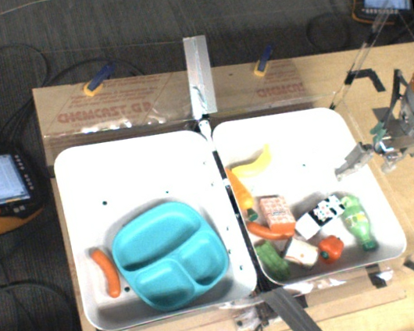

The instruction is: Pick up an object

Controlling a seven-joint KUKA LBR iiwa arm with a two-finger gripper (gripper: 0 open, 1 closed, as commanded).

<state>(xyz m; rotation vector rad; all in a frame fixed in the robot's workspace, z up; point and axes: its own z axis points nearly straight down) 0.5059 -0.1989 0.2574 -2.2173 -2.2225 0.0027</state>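
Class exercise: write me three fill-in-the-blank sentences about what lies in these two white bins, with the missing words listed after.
1. The blue divided plate lies in the ___ bin.
2. The green bottle lies in the ___ bin.
3. Beside the plate, on its left, lies an ___ sausage.

Missing words: left; right; orange

Blue tray (171, 254) in left bin (82, 175); toys crowd right bin (305, 135).

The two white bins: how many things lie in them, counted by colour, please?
Blue: 1, the divided plate
Orange: 3, the sausage, the carrot, the long piece
Yellow: 1, the banana
Green: 2, the bottle, the broccoli
Red: 1, the tomato
Pink: 1, the box
White: 2, the black-spotted block, the wedge
Total: 11
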